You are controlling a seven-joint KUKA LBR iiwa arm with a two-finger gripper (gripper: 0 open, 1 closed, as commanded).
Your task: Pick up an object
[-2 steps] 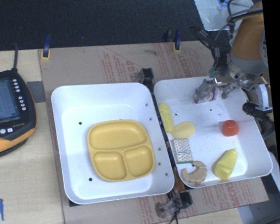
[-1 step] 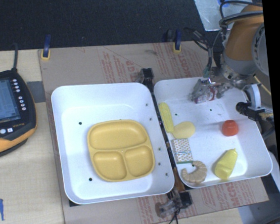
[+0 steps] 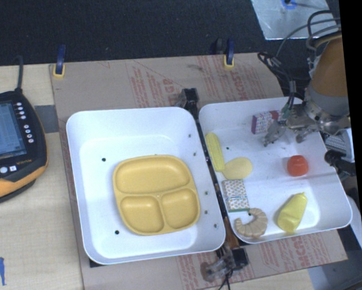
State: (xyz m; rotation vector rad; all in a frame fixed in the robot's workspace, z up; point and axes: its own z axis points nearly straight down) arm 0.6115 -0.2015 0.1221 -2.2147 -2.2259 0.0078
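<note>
Nearest, a croissant (image 3: 251, 224) and yellow bottle (image 3: 291, 212) lie in the right bin (image 3: 324, 222). Farther right, the tool (image 3: 287, 129) hovers open and empty, just beside a small purple packet (image 3: 264, 122). Centring over the packet before closing should help.

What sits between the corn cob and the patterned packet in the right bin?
The pale yellow chip-like piece lies between the corn cob and the patterned packet, as the camera view shows.
</note>
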